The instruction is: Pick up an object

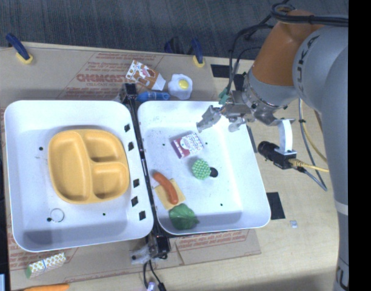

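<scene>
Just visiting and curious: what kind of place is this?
Probably a robotics lab: a grey arm reaches over two white bins of toy food, set on cardboard clamped to a bench.

Several small things lay loose in the right bin (246,162), all below and to the left of the fingers (219,119). Nearest them was a flat packet (188,144), dark red with a white label, lying tilted. A little farther down sat a round green ball (200,169) with a bumpy, dotted surface, a small black piece just beside it. Farther off to the lower left lay an orange-red sausage (165,187), slanted across a thin yellow slice (175,197) and touching it. Farthest from the fingers, against the bin's near wall, rested a dark green leafy lump (183,216).
</scene>
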{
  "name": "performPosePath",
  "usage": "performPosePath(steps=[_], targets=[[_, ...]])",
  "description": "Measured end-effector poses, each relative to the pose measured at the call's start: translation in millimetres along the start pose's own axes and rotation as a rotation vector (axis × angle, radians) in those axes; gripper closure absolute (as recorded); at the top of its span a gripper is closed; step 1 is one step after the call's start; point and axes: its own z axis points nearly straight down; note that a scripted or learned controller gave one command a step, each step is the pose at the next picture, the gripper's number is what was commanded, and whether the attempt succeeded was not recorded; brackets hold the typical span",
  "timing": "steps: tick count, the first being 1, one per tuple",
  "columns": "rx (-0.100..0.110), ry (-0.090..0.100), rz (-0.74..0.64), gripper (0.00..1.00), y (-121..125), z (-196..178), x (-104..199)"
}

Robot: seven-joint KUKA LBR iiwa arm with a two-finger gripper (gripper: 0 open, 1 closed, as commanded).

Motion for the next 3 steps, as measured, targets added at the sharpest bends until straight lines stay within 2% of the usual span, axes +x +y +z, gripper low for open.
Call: performPosePath(steps=[1,2,3], targets=[[0.000,0.001,0.085,0.00,25.4,137.6,5.1],[0.001,0.001,0.081,1.00,26.0,126.7,5.2],[-0.003,-0.001,-0.073,1.00,4.6,14.5,-11.8]])
